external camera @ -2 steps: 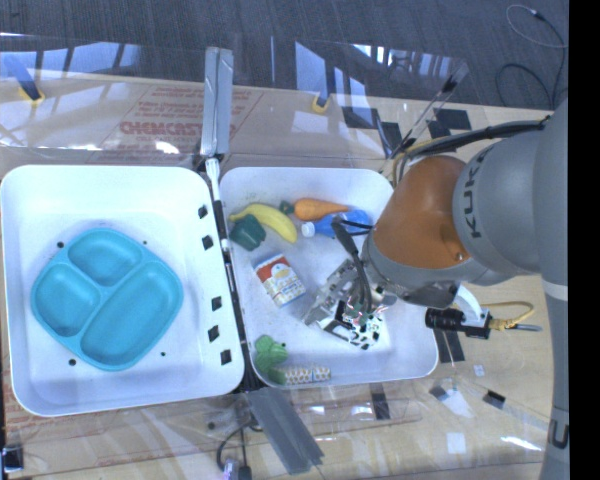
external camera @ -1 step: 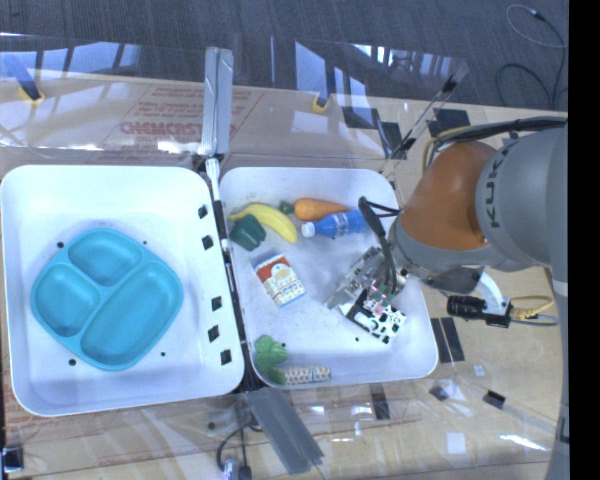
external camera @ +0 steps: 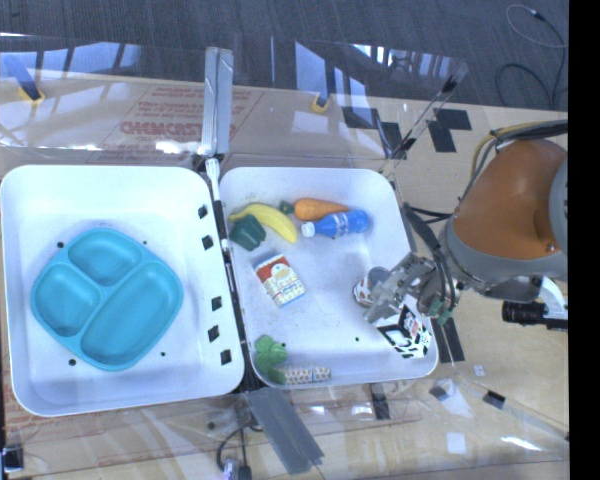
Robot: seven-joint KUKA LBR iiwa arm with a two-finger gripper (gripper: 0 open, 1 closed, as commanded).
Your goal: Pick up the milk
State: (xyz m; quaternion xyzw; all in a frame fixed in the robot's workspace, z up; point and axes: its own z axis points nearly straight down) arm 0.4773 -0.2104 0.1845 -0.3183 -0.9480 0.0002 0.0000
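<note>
A black-and-white cow-patterned carton, which I take for the milk [external camera: 408,334], lies at the right bin's [external camera: 310,183] front right corner against the wall. My gripper [external camera: 392,294] hovers low just above and left of it, reaching in from the right on the grey arm with the orange band [external camera: 510,203]. A small white and red item [external camera: 364,291] lies at the gripper's left tip. Whether anything is held between the tips is hidden by the gripper body.
The right bin also holds a red and white carton [external camera: 280,280], a banana [external camera: 267,219], a carrot [external camera: 320,208], a blue bottle [external camera: 338,225], a dark green pepper [external camera: 247,233] and a green toy [external camera: 270,354]. A blue divided plate [external camera: 105,298] sits in the left bin.
</note>
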